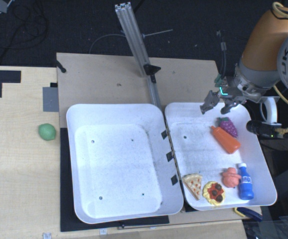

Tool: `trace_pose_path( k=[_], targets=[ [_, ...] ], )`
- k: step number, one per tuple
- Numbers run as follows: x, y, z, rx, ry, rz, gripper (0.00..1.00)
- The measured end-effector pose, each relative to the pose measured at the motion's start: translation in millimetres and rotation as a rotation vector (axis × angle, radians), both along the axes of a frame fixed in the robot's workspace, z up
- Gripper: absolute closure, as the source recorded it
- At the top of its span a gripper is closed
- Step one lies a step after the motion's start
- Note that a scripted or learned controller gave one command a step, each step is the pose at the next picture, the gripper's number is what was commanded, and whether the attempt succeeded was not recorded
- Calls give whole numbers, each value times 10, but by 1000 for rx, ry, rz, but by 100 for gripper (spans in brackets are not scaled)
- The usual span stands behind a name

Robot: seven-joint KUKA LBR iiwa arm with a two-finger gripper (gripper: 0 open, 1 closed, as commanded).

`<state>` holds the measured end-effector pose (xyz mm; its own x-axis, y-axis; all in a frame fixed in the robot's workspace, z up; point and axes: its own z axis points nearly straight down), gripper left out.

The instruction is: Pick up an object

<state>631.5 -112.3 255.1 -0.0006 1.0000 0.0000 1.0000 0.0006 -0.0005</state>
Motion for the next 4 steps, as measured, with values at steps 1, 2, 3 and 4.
trace_pose_path(
  k=[1,2,3,4],
  targets=[
    [0,0,0,0,0,0,0],
    [48,-15,-445,0,4,0,0],
    [10,-34,-1075,1,5,0,0],
    [-1,-26,-1606,0,4,0,0]
  ],
)
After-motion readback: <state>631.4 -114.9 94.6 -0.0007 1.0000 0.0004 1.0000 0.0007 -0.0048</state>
